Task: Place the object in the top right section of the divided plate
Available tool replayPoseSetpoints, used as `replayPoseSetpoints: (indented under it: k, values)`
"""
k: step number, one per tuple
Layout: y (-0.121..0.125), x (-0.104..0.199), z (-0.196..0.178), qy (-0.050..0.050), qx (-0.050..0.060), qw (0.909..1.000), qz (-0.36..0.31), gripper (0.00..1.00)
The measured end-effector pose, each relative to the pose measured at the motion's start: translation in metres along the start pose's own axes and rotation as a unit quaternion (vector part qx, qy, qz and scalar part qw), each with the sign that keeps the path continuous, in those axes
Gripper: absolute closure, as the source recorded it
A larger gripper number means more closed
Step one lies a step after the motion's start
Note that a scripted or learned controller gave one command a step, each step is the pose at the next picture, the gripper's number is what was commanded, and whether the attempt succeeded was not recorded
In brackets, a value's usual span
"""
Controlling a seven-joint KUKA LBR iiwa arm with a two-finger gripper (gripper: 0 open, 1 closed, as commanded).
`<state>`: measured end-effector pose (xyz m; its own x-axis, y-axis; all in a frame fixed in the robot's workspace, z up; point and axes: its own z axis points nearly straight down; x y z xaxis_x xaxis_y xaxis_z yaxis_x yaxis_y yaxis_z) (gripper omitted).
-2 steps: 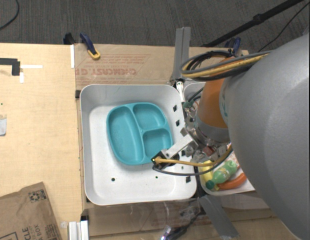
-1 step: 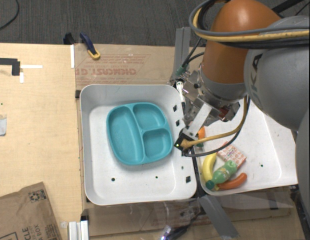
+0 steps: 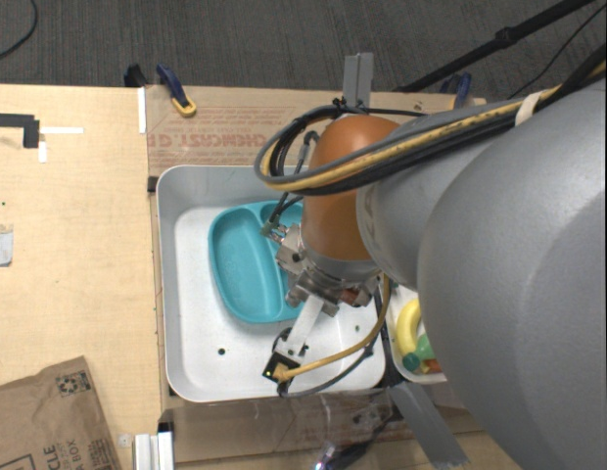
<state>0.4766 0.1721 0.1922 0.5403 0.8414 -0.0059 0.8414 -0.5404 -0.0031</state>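
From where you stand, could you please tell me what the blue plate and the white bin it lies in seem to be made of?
The blue plate looks like moulded plastic: even colour, soft sheen, rounded raised rim. The white bin is probably plastic too, possibly coated metal: smooth, uniform white, rounded corners.

grey arm [image 3: 499,223] over teal plate [image 3: 243,262] in white bin [image 3: 191,302].

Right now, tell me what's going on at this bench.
The grey arm reaches in from the right and hangs over the left white bin, its wrist above the right part of the teal divided plate. It hides what is beneath, so I can't tell whether anything is held. A yellow item peeks out further right.
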Motion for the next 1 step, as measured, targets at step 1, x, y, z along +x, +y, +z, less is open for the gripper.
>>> replayPoseSetpoints:
  k: [1]
  values:
    - [0.04,-0.0611,-0.0503,0.001,-0.001,0.9999,-0.011,1.0]
